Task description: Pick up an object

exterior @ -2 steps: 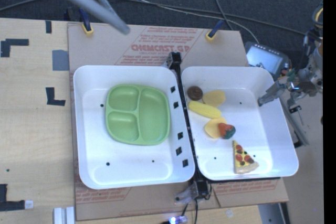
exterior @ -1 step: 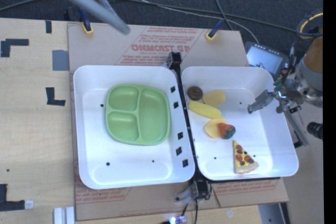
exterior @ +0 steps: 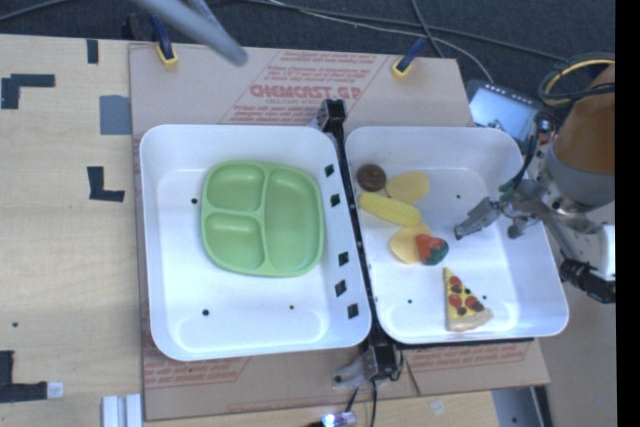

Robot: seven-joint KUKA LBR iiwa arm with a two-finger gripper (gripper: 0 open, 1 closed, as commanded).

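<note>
1. A pale wooden bench (exterior: 60, 245) carries a brown cardboard sheet (exterior: 300, 80), and on that sheet two shallow white bins sit side by side, with dark carpet and loose cables behind.
2. The left bin (exterior: 165, 315) holds a green divided plate (exterior: 264, 219) lying flat near its middle.
3. The right bin (exterior: 520, 315) holds the toy food: a small brown round piece (exterior: 372, 177) near the divider, a pale yellow disc (exterior: 408, 185) just beside it, a yellow banana-like piece (exterior: 390, 209) below them, a yellow piece with a red-and-green bit (exterior: 422, 247) touching it, and a pizza slice (exterior: 464, 300) lying apart toward the near edge.
4. The gripper (exterior: 477, 221) hangs over the right side of this bin, pointing left toward the food cluster; the grey arm (exterior: 575, 170) with its orange band comes in from the right.
5. The fingers look parted a little with nothing between them, though at this size the gap is hard to judge.
6. Judgement: this is the approach step, with no object yet chosen by contact.
7. The next move calls for settling on one target, likely the red-and-yellow piece nearest the tips or the isolated pizza slice, then descending with the fingers straddling it before closing; the crowded pieces risk a nudge instead of a grasp.
</note>
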